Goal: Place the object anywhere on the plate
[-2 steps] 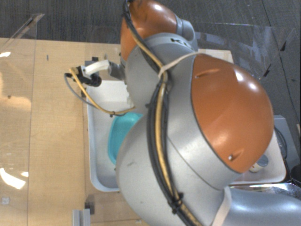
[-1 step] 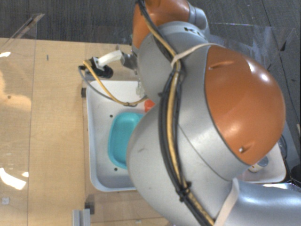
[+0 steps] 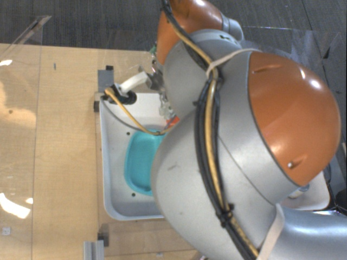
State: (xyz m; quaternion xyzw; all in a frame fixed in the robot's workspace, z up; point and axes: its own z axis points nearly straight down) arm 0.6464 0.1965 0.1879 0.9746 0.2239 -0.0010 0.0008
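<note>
- Grey casing and glossy orange shells of the arm [image 3: 238,145] are closest to the lens. They bulk across the right and middle of the view and cover much of what lies beneath.
- Past that bulk, the arm narrows to the gripper [image 3: 164,108], which hangs over the far end of the white bin [image 3: 115,199]. From where I stand I cannot tell whether it is open or closed; it is too small and partly hidden by the arm.
- Just beside the gripper, at the very edge of the arm's casing, a small orange-red object [image 3: 172,122] shows. I cannot make out what it is, nor whether it is gripped or lying in the bin.
- Below it in the bin lies a teal plate [image 3: 141,164], its right part hidden under the arm. The orange-red object sits just past the plate's far end, and I cannot tell whether the two touch.
- The bin's left wall and near corner are plainly seen, resting on the pale wooden bench [image 3: 54,145].
- Farthest off, beyond the bench's edge, runs dark grey flooring [image 3: 81,4].
</note>
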